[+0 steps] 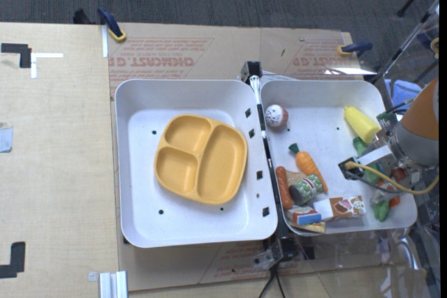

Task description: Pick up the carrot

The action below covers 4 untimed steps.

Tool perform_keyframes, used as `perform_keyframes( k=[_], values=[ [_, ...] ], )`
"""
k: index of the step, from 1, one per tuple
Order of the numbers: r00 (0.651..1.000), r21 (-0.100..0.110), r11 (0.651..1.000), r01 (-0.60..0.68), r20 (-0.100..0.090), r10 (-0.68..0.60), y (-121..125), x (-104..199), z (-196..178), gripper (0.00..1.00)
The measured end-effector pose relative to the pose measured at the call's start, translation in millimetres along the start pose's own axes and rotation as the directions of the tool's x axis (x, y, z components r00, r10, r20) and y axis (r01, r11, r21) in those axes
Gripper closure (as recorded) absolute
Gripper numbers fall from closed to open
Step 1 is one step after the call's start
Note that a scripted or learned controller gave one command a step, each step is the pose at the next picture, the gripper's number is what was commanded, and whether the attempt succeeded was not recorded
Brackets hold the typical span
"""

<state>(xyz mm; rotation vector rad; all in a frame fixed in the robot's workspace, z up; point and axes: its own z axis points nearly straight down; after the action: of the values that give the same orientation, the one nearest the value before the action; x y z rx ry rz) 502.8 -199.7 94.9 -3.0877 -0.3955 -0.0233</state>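
Observation:
The carrot [308, 163], orange with a green tip pointing up-left, lies in the middle of the right bin [318, 91]. It rests just above a green can [308, 186] and to the right of a reddish sausage [283, 188]. My gripper [399, 174] hangs at the bin's right edge, below the grey wrist with the orange band. It stands well to the right of the carrot and holds nothing that I can see.
A yellow divided plate [201, 158] sits in the left bin [133, 220]. The right bin also holds a white ball [275, 115], a yellow piece [360, 122], two small cartons [347, 207], and green pieces [380, 209] near the gripper.

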Motion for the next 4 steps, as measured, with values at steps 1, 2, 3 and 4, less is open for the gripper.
perform_keyframes(
  k=[1, 2, 3, 4],
  values=[
    [1.000, -0.021, 1.000, 0.012, 0.024, -0.012, -66.2, -1.0, 6.2, 0.00],
    [0.998, -0.025, 0.998, -0.051, 0.021, 0.051, -107.9, 6.1, 7.1, 0.00],
    [0.999, -0.025, 0.999, -0.048, 0.023, 0.048, -88.6, 68.9, 7.5, 0.00],
    [0.999, -0.022, 0.999, -0.032, 0.024, 0.033, -98.0, 4.5, 7.0, 0.00]
  ],
)
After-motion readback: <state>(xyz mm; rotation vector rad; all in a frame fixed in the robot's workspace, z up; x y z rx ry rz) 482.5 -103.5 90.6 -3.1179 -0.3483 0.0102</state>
